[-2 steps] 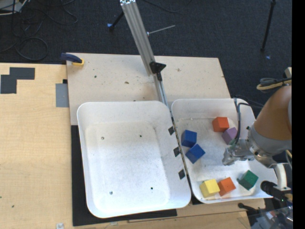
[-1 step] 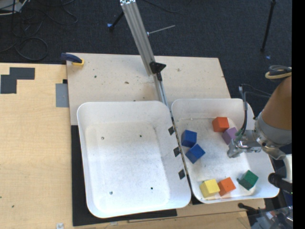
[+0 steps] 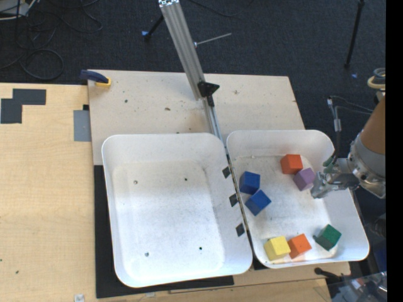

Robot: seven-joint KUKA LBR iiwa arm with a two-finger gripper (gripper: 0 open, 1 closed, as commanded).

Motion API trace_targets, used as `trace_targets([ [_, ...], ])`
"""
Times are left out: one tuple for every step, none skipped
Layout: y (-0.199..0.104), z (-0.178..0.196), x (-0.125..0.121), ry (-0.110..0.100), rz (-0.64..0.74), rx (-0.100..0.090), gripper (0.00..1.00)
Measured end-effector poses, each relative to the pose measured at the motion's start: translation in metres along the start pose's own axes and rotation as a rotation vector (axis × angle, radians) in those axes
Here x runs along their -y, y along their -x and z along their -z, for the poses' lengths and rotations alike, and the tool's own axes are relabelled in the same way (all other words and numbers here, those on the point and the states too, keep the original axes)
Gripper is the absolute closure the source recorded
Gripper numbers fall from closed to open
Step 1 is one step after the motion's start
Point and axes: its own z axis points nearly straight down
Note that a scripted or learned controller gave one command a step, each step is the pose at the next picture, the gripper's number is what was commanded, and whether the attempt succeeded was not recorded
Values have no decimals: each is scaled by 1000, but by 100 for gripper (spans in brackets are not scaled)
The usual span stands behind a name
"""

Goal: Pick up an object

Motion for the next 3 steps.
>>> trace_targets([
  [2,40,2,-2,0,0,100],
  [4,59,1,-4,0,-1,100],
  [-45,59,-21,-4,3,-2,100],
])
